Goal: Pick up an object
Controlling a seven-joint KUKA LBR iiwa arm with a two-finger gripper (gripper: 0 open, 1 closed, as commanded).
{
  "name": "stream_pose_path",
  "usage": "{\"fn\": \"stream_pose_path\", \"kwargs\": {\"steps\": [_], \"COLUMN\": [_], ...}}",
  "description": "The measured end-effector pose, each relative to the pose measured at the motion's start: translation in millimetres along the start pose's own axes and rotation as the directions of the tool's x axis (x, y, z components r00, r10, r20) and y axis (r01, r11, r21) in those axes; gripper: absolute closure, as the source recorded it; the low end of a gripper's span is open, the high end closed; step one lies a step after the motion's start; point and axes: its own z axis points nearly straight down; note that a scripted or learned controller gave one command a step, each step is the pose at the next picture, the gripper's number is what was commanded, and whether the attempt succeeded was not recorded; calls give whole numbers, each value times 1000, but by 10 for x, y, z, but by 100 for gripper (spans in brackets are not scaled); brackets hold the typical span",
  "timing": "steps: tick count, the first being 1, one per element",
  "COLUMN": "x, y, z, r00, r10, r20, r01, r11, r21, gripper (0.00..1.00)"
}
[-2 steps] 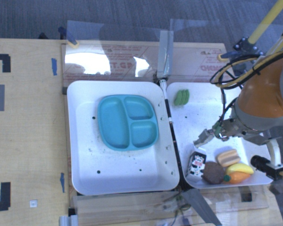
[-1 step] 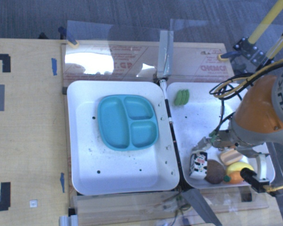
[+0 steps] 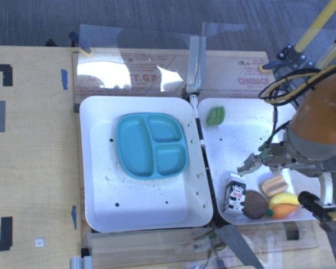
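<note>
1. Objects for picking sit clustered in the near corner of the right-hand bin (image 3: pixel 241 125): a small cow-patterned carton (image 3: pixel 234 195), a brown rounded lump (image 3: pixel 255 204), a tan bread-like piece (image 3: pixel 273 184), a yellow banana (image 3: pixel 284 200) and an orange piece (image 3: pixel 284 210) just below the banana.
2. The carton stands at the left of the cluster, touching or just beside the brown lump; the bread-like piece lies a little farther back, with the banana and orange piece to its right and nearer the front wall.
3. A green ridged object (image 3: pixel 215 115) lies apart from the cluster, near the far left corner of the same bin.
4. The gripper (image 3: pixel 256 160) hangs over the right bin, just behind the cluster, above the carton and the bread-like piece. Grey metal parts point left from the wrist; how far the gripper is open I cannot tell, and nothing is visibly held in it.
5. The arm (image 3: pixel 319 122) enters from the right, its orange band wide above the grey wrist, with black cables looping over it.
6. The left-hand bin (image 3: pixel 101 167) holds a teal divided plate (image 3: pixel 151 145) with three compartments, lying flat near its middle.
7. Both bins rest side by side on a light wooden bench (image 3: pixel 28 150); a clear plastic sheet (image 3: pixel 134 72) stands behind them.
</note>
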Motion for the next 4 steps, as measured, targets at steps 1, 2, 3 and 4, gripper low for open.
{"fn": "stream_pose_path", "kwargs": {"steps": [1,2,3,4], "x": [-41,-171,-180,401], "y": [-15,-15,9,805], "z": [828,994,880,-22], "r00": [997,980,980,968], "r10": [78,-199,-198,-252], "r20": [1,-4,2,-1], "r01": [-78,199,198,252], "r11": [997,980,980,968], "r21": [2,4,-4,-6], "gripper": [0,0,100,100]}}
